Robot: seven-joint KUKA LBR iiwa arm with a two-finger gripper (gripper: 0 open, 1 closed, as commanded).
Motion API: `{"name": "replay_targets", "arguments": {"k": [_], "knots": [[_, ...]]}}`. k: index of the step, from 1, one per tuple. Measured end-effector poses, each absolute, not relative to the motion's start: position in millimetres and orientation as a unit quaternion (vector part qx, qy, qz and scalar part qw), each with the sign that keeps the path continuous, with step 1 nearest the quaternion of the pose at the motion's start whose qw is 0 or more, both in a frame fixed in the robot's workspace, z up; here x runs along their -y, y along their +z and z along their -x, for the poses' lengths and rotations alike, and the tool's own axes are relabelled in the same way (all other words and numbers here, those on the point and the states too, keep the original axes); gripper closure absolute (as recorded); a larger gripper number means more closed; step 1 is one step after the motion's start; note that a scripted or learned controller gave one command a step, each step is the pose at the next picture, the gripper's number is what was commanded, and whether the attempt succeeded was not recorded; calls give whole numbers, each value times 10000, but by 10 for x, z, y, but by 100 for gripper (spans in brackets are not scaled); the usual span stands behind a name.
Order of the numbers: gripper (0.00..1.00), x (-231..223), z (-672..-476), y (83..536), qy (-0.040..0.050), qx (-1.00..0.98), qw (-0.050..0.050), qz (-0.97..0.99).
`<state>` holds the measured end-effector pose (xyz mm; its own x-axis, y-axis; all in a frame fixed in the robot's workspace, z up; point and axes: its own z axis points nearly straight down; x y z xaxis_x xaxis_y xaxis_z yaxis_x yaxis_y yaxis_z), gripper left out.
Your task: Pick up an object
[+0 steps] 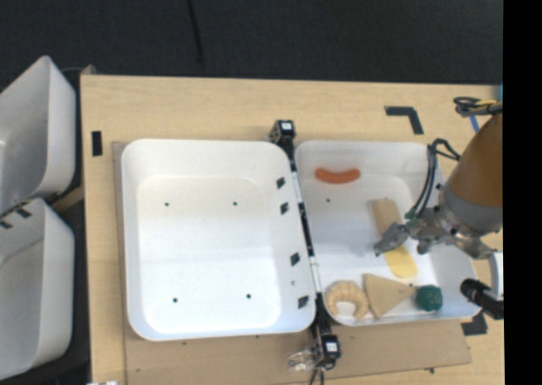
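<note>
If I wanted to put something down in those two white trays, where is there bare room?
The left tray has its whole floor bare. In the right tray, a bare strip lies below the sausage, left of the tan block. The near end is crowded: croissant, wedge, green ball, yellow piece, gripper.

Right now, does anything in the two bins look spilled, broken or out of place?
Nothing stands out. The orange sausage-shaped piece, tan block, yellow piece, tan wedge, pale croissant-shaped piece and green ball lie inside the right white bin.
</note>
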<state>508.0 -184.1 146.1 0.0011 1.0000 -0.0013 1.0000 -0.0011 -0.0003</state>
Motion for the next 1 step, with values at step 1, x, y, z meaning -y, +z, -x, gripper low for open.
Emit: {"name": "replay_targets", "arguments": {"k": [1], "knots": [[0, 1709, -5552, 2542, 27, -7091, 57, -7051]]}}
